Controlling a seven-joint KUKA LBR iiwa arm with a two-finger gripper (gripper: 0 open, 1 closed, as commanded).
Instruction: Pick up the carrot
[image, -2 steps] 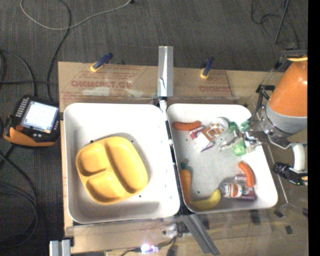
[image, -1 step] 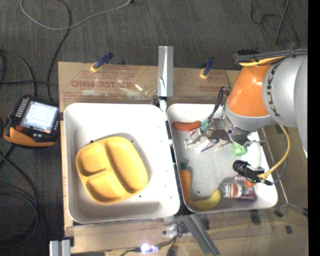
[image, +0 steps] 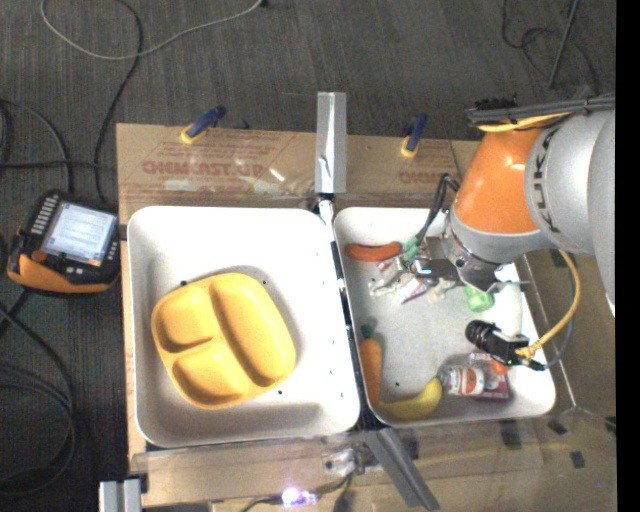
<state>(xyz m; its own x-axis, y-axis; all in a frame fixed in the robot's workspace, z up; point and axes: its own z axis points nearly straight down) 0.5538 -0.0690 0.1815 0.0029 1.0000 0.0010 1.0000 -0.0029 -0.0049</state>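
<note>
From my station I saw the carrot (image: 371, 366) lying in the right bin (image: 540, 400), tight along its left wall and near the front. It was a short, stubby orange piece with a small dark green top pointing toward the back of the bin, and its body ran nearly parallel to the wall. Nothing was touching it except, perhaps, the banana (image: 415, 401), whose yellow curve lay just beside the carrot's front end along the bin's front edge.

The end effector (image: 408, 277) hung over the back half of the same bin, well apart from the carrot. I could make out pale metal parts at its tip, but I could not tell how far it was spread, and I saw nothing clearly gripped in it. Just behind it lay a red-orange sausage-shaped item (image: 374, 251) near the bin's back left corner. A green piece (image: 478, 297) sat under the arm's orange band, and a small can (image: 474, 381) lay on its side toward the front right.

The left bin (image: 150, 240) carried a yellow divided plate (image: 223, 338). Both bins rested on the surface (image: 230, 165).
</note>
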